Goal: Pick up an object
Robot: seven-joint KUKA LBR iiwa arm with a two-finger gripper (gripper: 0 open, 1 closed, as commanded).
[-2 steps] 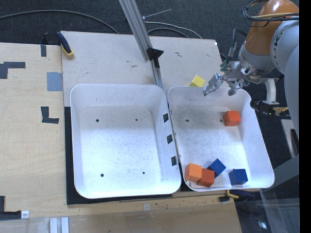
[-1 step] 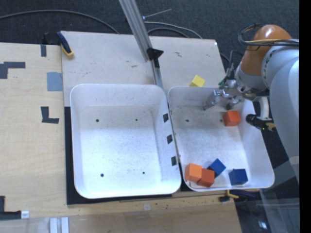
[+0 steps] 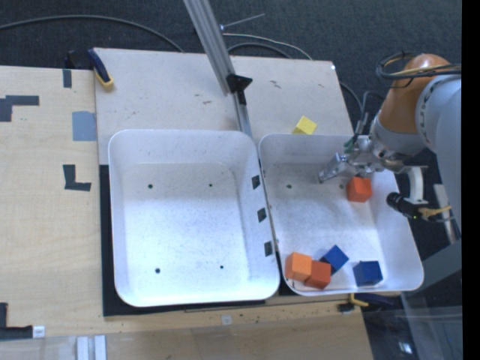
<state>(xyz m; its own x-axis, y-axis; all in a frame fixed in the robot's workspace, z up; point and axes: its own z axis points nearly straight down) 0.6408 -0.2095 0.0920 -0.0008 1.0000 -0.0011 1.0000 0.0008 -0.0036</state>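
2 white bins (image 3: 120, 201) touch; the tool (image 3: 351, 168), grip state unclear, hovers beside an orange cube (image 3: 359, 189).

1. A robotics lab or test cell is showing here: a grey industrial arm (image 3: 431, 115) with an orange band is reaching over a plywood bench (image 3: 45, 201).
2. Two shallow white bins (image 3: 120, 201) are sitting side by side on the bench.
3. Black cables (image 3: 90, 22) are trailing across dark carpet behind it.
4. An aluminium extrusion post (image 3: 210, 32) is rising from the bench, and tape marks (image 3: 84, 126) are dotting the wood.
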